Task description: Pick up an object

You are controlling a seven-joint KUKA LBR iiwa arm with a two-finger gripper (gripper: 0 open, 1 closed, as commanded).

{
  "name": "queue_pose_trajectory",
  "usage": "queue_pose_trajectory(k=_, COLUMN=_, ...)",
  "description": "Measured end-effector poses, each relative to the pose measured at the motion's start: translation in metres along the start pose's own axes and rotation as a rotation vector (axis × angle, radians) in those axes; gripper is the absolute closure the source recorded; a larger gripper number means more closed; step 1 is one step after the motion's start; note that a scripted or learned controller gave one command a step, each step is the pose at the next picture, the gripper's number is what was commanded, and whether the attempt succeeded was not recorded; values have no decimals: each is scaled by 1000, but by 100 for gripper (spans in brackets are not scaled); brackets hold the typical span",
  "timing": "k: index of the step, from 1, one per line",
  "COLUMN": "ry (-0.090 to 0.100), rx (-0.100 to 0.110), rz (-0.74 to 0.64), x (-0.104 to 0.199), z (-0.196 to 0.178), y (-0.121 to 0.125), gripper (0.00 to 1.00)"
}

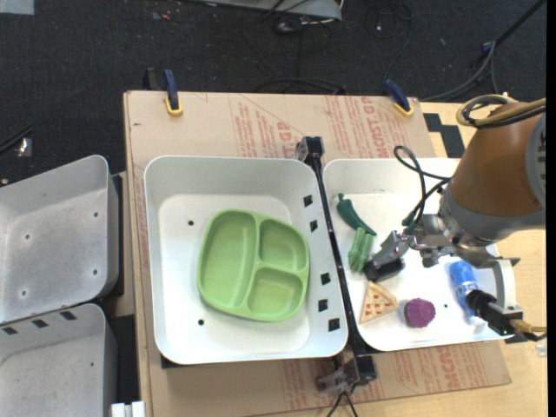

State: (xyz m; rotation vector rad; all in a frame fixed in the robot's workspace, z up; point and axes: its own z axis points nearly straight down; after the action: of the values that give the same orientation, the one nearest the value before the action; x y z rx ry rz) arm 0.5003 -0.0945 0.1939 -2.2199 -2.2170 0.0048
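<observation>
Left bin (pixel 174 233): green plate (pixel 254 266), untouched. Right bin (pixel 382 185): I see green pepper (pixel 360 247), pizza slice (pixel 377 304), purple ball (pixel 420 312), blue bottle (pixel 462 278). Gripper (pixel 387 259) low beside the pepper; cannot tell its state. I judge approach stage; next needs a clean close, cable (pixel 413 176) and neighbours crowding.

I see my arm (pixel 499 176) as a bulky orange-brown band above a grey wrist, black cables looping alongside, black gripper (pixel 385 259).
</observation>
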Motion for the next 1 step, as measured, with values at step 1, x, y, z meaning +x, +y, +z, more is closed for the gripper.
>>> queue_pose_trajectory(k=1, ry=0, rx=0, rz=0, x=-2, z=46, y=6, gripper=0)
